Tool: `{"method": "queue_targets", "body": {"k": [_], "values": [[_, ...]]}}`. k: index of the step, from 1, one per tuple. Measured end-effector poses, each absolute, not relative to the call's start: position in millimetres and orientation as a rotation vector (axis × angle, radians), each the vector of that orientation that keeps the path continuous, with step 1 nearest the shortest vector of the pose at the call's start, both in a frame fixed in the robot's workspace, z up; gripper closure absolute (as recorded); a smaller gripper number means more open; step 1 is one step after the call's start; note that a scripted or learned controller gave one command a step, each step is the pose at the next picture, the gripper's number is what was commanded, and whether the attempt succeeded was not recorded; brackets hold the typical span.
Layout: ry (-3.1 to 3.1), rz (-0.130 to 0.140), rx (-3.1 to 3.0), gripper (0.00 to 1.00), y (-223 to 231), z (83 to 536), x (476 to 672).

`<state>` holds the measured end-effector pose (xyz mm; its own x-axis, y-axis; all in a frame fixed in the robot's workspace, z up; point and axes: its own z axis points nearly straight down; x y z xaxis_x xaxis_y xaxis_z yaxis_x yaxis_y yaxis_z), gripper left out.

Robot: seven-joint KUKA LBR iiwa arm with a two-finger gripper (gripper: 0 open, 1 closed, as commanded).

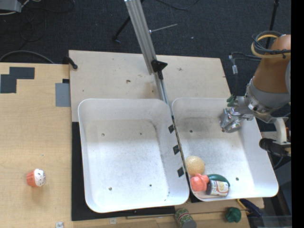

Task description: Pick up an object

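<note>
I see the pincer (231, 122) over the right bin's (251, 151) far side, can't tell how it is set | targets bunched in the near corner: tan ball (194, 165), red piece (200, 182), dark bottle (218, 185), touching, probably slid downslope | nothing gripped; I judge the reach not begun

Two white bins (126, 127); three objects (194, 165) in one; three objects (36, 178) outside.
</note>
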<state>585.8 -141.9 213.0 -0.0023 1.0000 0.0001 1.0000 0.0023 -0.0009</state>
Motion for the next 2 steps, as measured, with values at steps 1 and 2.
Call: {"method": "queue_targets", "body": {"k": [1,2], "values": [[-2.222,0.002,-2.214,1.00,-97,208,577.8],[-2.222,0.002,-2.212,1.00,-39,205,569.3]]}}
